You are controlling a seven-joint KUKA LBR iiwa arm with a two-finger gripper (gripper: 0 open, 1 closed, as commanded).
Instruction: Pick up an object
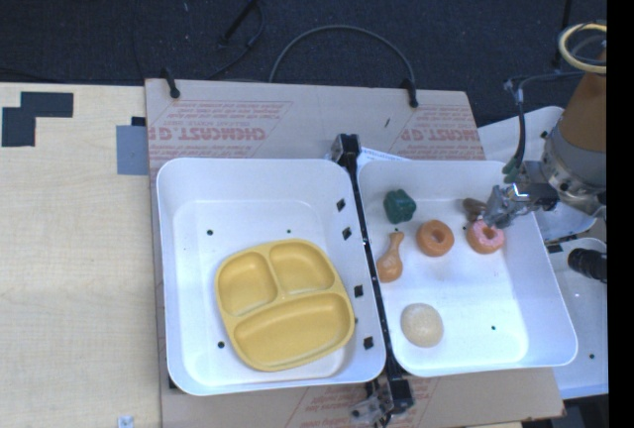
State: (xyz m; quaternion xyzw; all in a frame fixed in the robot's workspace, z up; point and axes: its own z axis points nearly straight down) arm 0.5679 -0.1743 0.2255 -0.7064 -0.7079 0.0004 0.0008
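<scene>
Dark carpet strung with cables runs behind a pale wooden bench (pixel 69 267), and a printed cardboard sheet (pixel 297 124) sits under two shallow white bins. Starting on the left, the left bin (pixel 188 198) carries a yellow divided plate (pixel 285 302), three compartments, lying flat toward its near right corner. Over the black clips on the shared wall and we're in the right bin (pixel 540 317), where the choice is. A toy chicken drumstick (pixel 390 258) lies just beside the divider, a dark green lump (pixel 399 206) behind it, a pale round bun-like piece (pixel 422 325) well apart toward the near edge. Mid-bin, an orange-brown doughnut (pixel 435 239), and just right of it a pink-frosted doughnut (pixel 485 237).

That pink doughnut looks like the target. I'd judge it a light toy, stiff or slightly rubbery, smooth enough to skid on the bin floor. The best bite is probably across the ring's outer edge, or one finger through the hole.

And here's the gripper (pixel 500 206), low over the bin's far right, reaching in under the grey arm with its orange band (pixel 586 114). Its tip sits just behind the pink doughnut, very near or touching; I cannot tell which. Whether it is spread or closed, I cannot tell either, and nothing is visibly held.
</scene>
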